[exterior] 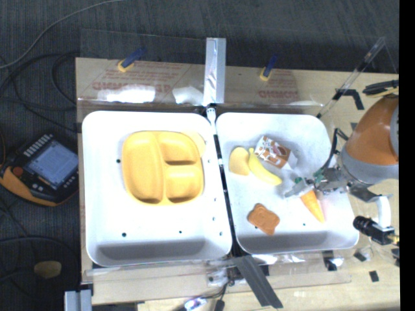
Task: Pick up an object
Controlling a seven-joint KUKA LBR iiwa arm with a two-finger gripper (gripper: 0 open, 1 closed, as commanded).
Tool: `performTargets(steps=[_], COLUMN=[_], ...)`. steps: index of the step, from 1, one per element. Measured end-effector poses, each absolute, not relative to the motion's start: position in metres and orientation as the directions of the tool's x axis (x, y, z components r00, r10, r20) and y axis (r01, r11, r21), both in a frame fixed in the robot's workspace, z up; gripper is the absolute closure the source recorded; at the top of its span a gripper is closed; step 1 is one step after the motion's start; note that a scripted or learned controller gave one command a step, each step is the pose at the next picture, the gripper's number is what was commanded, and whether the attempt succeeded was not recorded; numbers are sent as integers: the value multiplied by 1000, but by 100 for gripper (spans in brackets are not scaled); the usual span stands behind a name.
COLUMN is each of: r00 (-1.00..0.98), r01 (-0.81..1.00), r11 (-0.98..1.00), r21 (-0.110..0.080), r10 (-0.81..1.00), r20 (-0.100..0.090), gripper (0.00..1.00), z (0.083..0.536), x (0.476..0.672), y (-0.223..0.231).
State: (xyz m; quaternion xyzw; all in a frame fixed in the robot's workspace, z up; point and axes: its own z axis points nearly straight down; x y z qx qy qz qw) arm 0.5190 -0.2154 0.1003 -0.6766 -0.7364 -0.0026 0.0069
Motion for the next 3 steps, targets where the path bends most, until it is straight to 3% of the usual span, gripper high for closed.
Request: performTargets(steps=[1,2,3], r00=[-85,42,103], r01=[996,999,995], r11=[85,-42,-103], r21=[-6,18,-4], r10=[996,999,995], r20=[10,-3,-1], gripper=[100,100,100], z=[108,91,214], x=[519,494,558], y=[-216,-223,-130])
